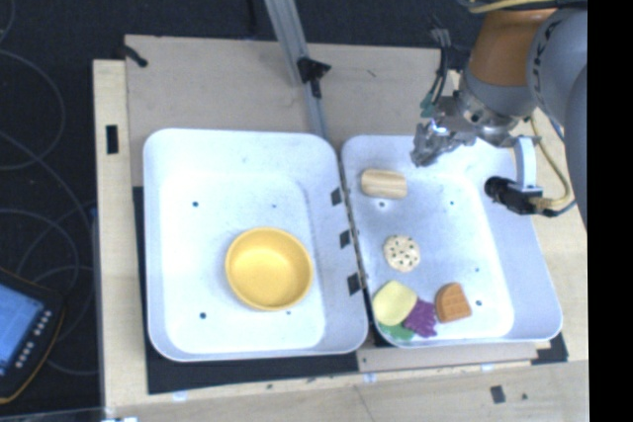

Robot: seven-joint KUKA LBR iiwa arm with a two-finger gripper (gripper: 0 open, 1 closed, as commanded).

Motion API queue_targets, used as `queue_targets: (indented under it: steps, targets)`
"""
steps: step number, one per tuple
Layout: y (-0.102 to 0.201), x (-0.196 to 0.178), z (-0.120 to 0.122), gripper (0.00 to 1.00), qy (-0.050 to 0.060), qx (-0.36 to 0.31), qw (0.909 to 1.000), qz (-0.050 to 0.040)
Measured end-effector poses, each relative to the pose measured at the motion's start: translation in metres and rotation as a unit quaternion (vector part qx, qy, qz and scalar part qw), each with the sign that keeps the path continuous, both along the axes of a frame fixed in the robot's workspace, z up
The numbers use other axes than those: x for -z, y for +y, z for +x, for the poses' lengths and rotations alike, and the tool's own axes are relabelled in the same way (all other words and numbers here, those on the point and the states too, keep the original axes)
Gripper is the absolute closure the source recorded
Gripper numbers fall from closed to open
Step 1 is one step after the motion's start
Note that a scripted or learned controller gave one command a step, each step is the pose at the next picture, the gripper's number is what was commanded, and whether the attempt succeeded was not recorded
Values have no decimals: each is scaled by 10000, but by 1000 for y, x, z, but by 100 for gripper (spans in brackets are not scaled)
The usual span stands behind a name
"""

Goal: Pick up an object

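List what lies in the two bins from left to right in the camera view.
Yellow bowl → tan cylinder → cookie → purple piece → orange-brown piece. The yellow-green piece overlaps these in order, so it is left out.

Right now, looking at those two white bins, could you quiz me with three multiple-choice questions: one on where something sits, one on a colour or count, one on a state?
1. Where is the yellow bowl?
A. left bin
B. right bin
C. on the bench

2. How many things lie in the right bin?
A. two
B. five
C. nine

3. The bowl is:
A. upside down
B. on its side
C. upright, mouth up

Answers:
1 A: it sits in the left bin.
2 B: roll, cookie, yellow piece, purple piece, orange piece.
3 C: its hollow faces the camera.
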State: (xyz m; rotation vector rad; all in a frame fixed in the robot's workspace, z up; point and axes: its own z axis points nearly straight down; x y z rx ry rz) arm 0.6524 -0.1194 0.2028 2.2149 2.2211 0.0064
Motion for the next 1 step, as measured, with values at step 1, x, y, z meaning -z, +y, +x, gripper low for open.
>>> queue_targets:
  steps: [1]
  targets:
    - [2, -65, 3, 100, -13, -5, 10000, -2]
